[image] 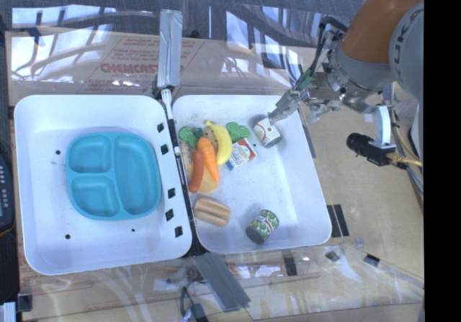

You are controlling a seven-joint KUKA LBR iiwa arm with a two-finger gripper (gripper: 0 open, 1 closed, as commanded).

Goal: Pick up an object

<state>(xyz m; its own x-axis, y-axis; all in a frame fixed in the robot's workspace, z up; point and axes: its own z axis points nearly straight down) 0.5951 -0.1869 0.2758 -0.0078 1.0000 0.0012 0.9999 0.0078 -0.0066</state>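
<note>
Toy groceries fill the right bin [302, 191], and the nearest candidate for picking is the small white can [266, 132] lying tilted near that bin's upper rim. The end effector [282, 111] hangs just above and beside this can, at its upper right; whether its fingers are spread or pressed together I cannot tell, and nothing shows between them. The can looks light, stiff and smooth, so it may roll or slip; a pinch across its curved sides at mid-length seems safest.

Left of the can lie a small carton [243, 153], a banana [220, 142], a carrot [208, 157] and some green leafy pieces [190, 135], crowded and touching, awkward to separate. Well below the can, a bun-like piece [212, 211] and a green can [262, 225] lie apart, each easier to reach.

The left bin [36, 169], across from the can, holds a blue divided tray [113, 175] with bare compartments.
</note>
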